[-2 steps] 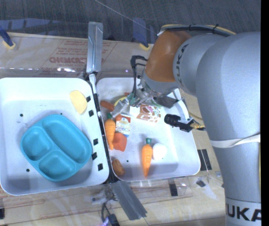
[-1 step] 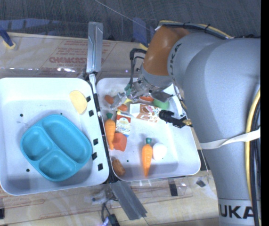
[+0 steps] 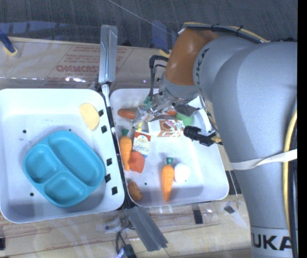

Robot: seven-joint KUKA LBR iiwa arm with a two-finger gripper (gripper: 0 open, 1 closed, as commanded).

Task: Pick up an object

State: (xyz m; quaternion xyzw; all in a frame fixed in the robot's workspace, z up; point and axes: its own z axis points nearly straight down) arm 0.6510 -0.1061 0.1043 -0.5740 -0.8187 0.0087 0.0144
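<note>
The gripper (image 3: 147, 113) hangs low in the right bin (image 3: 212, 190), just beside a sausage (image 3: 126, 113); cartons (image 3: 142, 142) and carrots (image 3: 166, 180) crowd below. I cannot tell its grip.

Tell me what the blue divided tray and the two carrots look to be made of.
Blue tray: likely moulded plastic, smooth and semi-matte, with soft rounded compartment edges. Carrots: probably toy plastic, judging by their uniform orange and faint sheen, though rubber is possible.

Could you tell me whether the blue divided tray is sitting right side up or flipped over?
Right side up: the blue tray shows its three hollow compartments facing upward.
</note>
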